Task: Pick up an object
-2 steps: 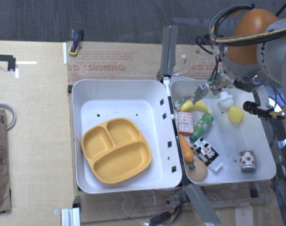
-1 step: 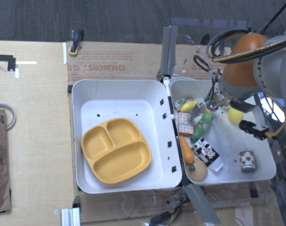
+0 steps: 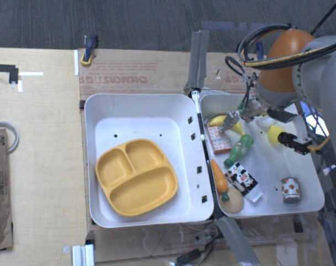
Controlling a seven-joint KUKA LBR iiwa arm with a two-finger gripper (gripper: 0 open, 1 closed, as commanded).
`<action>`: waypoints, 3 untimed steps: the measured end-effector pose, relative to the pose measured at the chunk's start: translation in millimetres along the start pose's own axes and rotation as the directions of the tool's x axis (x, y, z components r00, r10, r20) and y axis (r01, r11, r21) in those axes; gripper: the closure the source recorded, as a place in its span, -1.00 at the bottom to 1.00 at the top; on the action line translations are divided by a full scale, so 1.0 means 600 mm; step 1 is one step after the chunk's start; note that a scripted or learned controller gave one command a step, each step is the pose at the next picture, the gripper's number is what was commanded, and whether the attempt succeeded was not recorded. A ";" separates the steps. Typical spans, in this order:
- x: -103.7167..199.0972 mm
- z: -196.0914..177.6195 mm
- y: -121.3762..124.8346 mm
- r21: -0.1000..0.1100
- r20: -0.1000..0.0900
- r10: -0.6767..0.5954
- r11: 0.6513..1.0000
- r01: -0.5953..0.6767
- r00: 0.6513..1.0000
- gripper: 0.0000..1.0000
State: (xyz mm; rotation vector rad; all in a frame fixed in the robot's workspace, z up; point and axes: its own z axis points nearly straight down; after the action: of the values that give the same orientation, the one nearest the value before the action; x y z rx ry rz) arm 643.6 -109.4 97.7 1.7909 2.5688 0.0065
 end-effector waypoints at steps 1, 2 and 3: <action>0.005 -0.001 -0.044 -0.002 0.000 -0.097 0.995 0.097 0.995 -1.00; 0.001 -0.018 -0.045 -0.002 0.002 -0.092 0.996 0.092 0.996 1.00; 0.004 -0.018 -0.043 -0.003 0.001 -0.094 0.996 0.094 0.996 -1.00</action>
State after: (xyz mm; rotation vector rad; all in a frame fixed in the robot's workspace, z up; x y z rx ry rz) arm 618.2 -116.3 108.2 1.6672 2.6481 0.0090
